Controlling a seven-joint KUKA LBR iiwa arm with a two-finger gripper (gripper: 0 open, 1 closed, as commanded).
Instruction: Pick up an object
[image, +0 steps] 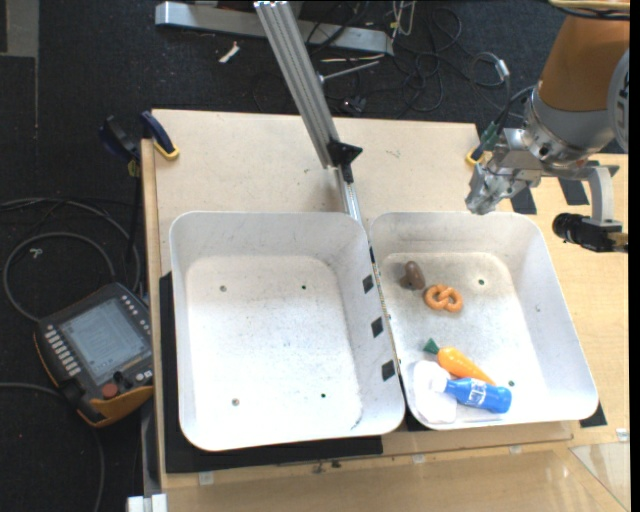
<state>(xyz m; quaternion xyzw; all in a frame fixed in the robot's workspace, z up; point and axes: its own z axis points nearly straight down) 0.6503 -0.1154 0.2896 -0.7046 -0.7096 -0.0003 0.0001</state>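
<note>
A: How is the gripper (487, 195) placed?

B: It is held above the right bin's (560, 300) far rim; finger spacing cannot be told, nothing is seen gripped.

A: And the objects?

B: Pretzel (443, 298), carrot (462, 362) and bottle (478, 395) are left lying; picking is not begun.

Bright, even overhead light, soft faint shadows along bin (270, 230) walls, mild glare on white plastic, floor (60, 120) dark at left, arm (585, 70) slightly blurred top right, modest sharpness, grainy throughout
</note>
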